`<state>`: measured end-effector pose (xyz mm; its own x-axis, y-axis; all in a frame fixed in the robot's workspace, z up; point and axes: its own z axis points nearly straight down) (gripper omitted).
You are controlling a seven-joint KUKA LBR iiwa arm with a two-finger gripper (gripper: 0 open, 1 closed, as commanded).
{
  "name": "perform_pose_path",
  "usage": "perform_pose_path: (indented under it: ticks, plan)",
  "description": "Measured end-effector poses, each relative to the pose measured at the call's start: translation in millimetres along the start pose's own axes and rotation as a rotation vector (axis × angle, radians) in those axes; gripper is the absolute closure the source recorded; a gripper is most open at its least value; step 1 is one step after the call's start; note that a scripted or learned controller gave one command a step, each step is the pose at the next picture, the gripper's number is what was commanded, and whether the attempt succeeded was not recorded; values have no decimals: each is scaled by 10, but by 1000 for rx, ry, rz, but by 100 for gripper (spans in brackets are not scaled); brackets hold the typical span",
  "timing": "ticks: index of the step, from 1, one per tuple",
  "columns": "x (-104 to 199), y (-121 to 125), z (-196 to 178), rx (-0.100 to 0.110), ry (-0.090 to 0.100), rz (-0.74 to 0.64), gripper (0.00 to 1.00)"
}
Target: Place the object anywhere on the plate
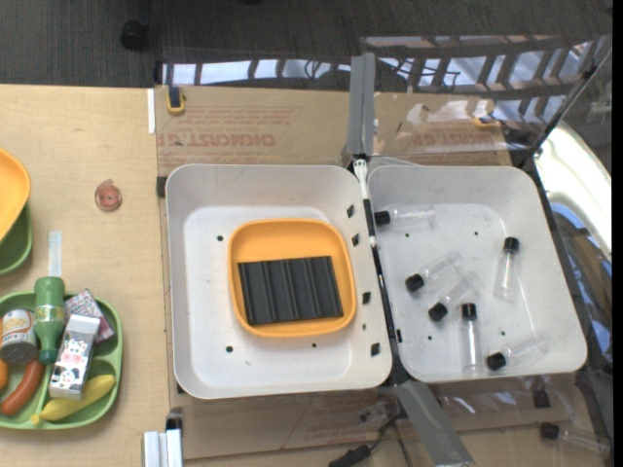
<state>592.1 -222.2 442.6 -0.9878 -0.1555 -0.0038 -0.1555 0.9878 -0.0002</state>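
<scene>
In the right white bin, several small clear plastic tubes with black caps are scattered. One tube lies near the front of the bin, with another tube just beside it. In the left white bin, an orange square plate is set, and a dark ribbed black mat is laid on it.

The tubes are judged to be very light, hard and smooth, so they may roll or slip away when touched. They may also crack if squeezed too hard. A tube is best taken across its middle, from both long sides, not by its round cap.

The state of the pincer cannot be told, and how far the tubes lie from it cannot be told either. The tubes are well apart from the plate, in the other bin.
</scene>
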Motion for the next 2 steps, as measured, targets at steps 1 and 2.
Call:
perform_pose_path:
  ticks: [1, 2]
  plan:
    - [722, 115, 2, -1, 1, -317, 0]
    - [667, 110, 610, -3, 1, -659, 0]
